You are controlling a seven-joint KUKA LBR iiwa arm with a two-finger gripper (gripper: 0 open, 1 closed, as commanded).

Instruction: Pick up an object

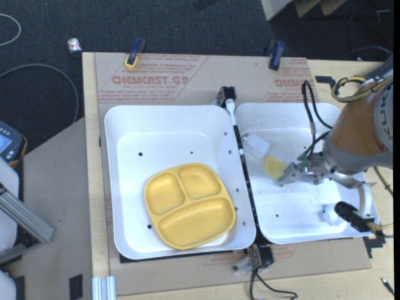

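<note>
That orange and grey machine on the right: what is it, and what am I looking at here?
It is a robot arm, photographed by one camera fixed above a bench and looking down at a slant. Its claw is lowered into the right white bin, right next to a small yellow object and near a pale, clear-looking piece. Whether it grips anything is unclear. The left white bin holds a yellow divided plate. Its job is simply to pick something up.
</note>
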